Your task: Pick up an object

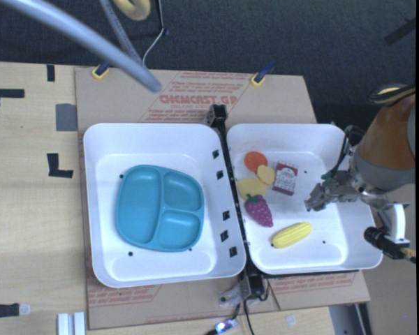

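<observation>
**A:** How far along is the pick?

**B:** As I judge it, hardly started. Nothing is lifted. The toys all lie on the floor of the right bin (335, 257): an orange-red round piece (255, 161) near the bin's far left corner, a pale yellow piece (251, 187) touching a purple grape bunch (259, 210), a small red and white box (285, 179), and a yellow corn cob (291, 234) toward the near edge.

**A:** And the hand?

**B:** The hand (319, 199) hangs low inside the right half of that bin, near the box and the corn cob but apart from both. I cannot tell whether it is spread or closed; nothing shows in it.

**A:** The left bin?

**B:** The left bin (98, 208) carries a blue divided plate (159, 208).

**A:** So what remains?

**B:** Everything: reach a toy, close on it, raise it.
</observation>
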Robot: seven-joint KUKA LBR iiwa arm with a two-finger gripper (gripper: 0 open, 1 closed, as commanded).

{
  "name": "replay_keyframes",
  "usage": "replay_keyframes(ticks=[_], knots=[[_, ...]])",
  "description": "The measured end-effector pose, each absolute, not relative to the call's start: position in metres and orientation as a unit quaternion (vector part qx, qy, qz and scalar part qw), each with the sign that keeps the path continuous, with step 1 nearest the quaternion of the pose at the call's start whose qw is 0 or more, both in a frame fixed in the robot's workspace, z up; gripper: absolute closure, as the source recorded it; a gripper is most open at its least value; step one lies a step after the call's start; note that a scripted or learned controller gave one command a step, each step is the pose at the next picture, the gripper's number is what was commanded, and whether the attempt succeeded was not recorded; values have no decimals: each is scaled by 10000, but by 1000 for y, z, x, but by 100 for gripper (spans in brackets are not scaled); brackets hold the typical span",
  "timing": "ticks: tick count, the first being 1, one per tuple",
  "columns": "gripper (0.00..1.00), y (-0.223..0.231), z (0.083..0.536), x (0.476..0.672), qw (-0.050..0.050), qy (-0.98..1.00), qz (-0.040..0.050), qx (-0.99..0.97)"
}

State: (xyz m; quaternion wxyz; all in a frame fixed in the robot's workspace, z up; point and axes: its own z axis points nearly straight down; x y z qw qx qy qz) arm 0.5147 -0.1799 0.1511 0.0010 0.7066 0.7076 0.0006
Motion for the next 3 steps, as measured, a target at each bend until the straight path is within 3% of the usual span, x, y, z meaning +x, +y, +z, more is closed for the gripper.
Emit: replay_keyframes(ticks=[2,3], knots=[[100,-192,251,525,20,7076,5,7066],[100,-131,239,527,-11,7093,-1,7049]])
